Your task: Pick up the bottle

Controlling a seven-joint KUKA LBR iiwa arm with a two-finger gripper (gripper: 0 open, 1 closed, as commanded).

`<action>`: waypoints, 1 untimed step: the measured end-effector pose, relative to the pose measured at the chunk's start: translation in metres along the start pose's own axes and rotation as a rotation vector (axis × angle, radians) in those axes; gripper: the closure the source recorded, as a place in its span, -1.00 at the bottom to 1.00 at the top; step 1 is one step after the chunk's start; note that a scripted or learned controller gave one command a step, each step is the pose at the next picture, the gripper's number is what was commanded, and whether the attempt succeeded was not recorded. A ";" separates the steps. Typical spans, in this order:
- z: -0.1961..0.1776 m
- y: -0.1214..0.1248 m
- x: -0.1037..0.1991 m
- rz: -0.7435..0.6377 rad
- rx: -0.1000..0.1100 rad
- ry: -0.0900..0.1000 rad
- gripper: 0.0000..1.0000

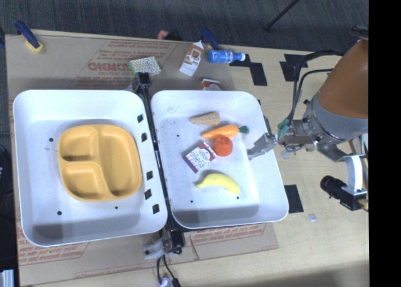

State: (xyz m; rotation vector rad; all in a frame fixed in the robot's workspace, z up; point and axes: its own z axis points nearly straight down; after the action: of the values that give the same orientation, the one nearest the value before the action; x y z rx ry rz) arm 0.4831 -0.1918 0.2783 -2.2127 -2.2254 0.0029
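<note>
A small blue bottle (224,57) lies on its side on the bench, just behind the back rim of the right bin (270,187) and outside it. My gripper (260,146) hangs over the right rim of that bin, about level with the carrot (220,132), well in front of the bottle and to its right. Nothing shows in its grasp. The grey wrist and orange band (351,79) stand to the right of the bin.
The right bin holds a tan biscuit (205,118), an orange-red round piece (223,146), a purple packet (199,156) and a banana (218,183). A yellow divided plate (99,160) lies in the left bin (25,217). A small carton (192,59) and a green packet (145,64) lie near the bottle.
</note>
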 end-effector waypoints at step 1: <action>-0.010 0.000 0.000 -0.005 0.002 0.000 1.00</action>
State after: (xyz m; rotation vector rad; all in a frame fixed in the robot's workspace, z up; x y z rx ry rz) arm 0.4835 -0.1915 0.2885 -2.2056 -2.2302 0.0045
